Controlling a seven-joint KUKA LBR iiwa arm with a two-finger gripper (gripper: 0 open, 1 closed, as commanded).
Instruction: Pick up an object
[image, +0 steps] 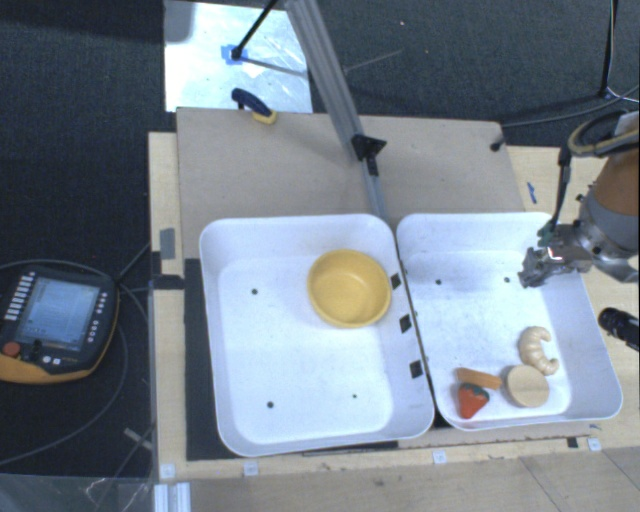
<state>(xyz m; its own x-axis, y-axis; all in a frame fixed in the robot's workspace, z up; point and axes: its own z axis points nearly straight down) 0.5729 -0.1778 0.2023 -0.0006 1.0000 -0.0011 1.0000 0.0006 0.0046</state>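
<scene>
A yellow bowl (349, 287) sits in the left bin (240, 400), near its back right corner. In the right bin (450, 250) lie a pale croissant (537, 347), a round tan disc (527, 386), a red strawberry (472, 400) and a small orange stick (479, 377), all grouped at the front right. My gripper (540, 262) hangs over the right bin's far right side, above and behind the croissant. Nothing shows between its fingers.
A teach pendant (52, 320) lies on the floor to the left of the bench. A grey pole (340, 90) slants across the brown board behind the bins. A blue and yellow clamp (252, 103) sits at the board's back edge.
</scene>
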